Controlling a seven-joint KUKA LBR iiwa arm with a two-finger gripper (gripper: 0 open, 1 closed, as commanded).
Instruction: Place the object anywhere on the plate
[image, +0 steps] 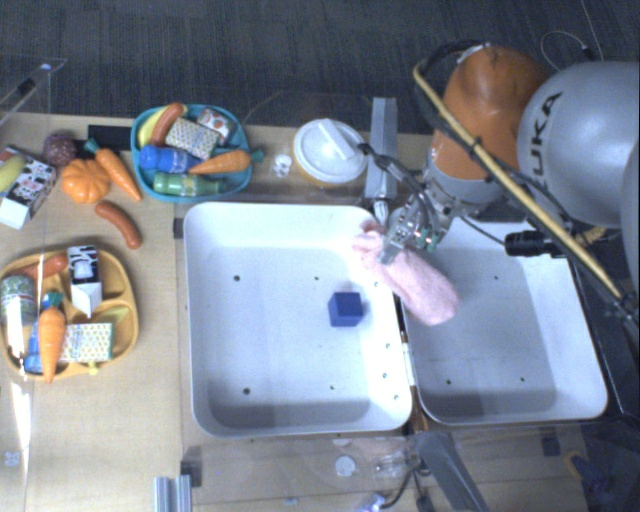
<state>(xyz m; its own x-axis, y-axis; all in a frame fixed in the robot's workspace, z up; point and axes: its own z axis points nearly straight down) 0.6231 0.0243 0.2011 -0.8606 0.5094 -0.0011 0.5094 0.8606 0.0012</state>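
Camera view: pincer (400, 238) over pink cloth (415, 283).

The gripper (405, 235) sits over the near end of a pink cloth (415, 283), covering the spot where they meet; whether its fingers clasp the fabric cannot be told. The arm (560, 120) runs off the right edge. At far left, a printed carton (22, 185) is cut by the frame, and labels on packets in the blue bowl (190, 150) are too small to read.
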